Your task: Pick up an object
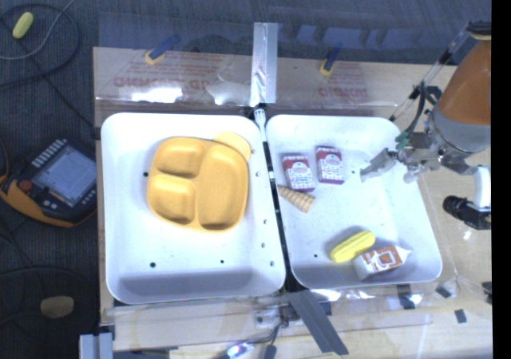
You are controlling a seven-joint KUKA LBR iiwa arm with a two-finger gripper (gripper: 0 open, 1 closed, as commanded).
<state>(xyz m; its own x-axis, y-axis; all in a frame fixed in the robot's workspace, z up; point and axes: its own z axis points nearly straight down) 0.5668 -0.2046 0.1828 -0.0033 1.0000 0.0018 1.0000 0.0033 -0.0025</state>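
1. Camera view from above, slanted: two shallow white bins side by side on a bench, left white bin (120, 214) and right white bin (415, 222).
2. Grey arm with orange band (467, 86) entering from the right edge, over the right bin's far right corner.
3. Two-finger gripper (385, 163) above the right bin's right edge, tilted toward the bin's middle; state of fingers: cannot tell; nothing seen between them.
4. Near the right bin's far left corner: two small red-and-white packets (313, 168) side by side, just beside a tan waffle cone (296, 199) at the left edge.
5. Near the right bin's near edge: yellow banana-shaped toy (352, 244) touching an orange-and-white carton (382, 260).
6. Middle of the left bin: yellow plastic divided tray (200, 182).
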